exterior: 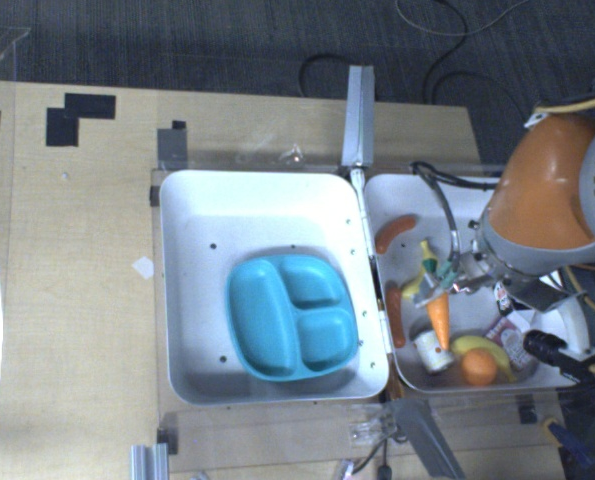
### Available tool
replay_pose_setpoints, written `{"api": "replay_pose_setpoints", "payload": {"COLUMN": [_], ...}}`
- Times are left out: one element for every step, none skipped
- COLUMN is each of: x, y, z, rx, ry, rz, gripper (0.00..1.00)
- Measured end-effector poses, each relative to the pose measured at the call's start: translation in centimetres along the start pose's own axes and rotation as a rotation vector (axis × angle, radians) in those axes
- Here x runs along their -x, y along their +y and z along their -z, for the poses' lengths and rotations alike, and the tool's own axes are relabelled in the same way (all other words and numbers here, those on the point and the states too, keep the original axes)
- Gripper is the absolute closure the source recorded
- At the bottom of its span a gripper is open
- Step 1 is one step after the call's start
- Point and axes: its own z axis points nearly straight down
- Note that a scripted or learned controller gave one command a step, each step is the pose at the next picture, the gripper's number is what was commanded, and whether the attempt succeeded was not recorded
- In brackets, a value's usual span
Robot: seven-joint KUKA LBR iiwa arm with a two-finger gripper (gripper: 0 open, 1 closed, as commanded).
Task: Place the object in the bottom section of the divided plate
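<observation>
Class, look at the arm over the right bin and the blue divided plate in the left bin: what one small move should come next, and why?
Probably a short descent onto the carrot. The gripper sits over the toy food in the right bin, just above the carrot, and nothing can be seen held in it. The divided plate in the left bin has nothing on it, so something must be picked up first.

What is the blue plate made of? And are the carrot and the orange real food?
The blue plate looks like smooth moulded plastic: one even colour, soft rounded dividers and a faint sheen. The carrot and the orange are probably plastic toy food, since their colours are flat and bright, but the view is too small to be sure.
</observation>
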Motion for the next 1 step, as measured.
{"api": "replay_pose_setpoints", "payload": {"x": [-5.04], "y": [8.38], "z": [0.37], "rx": [-0.002], "ry": [0.001], "rz": [0.005], "gripper": [1.0]}}
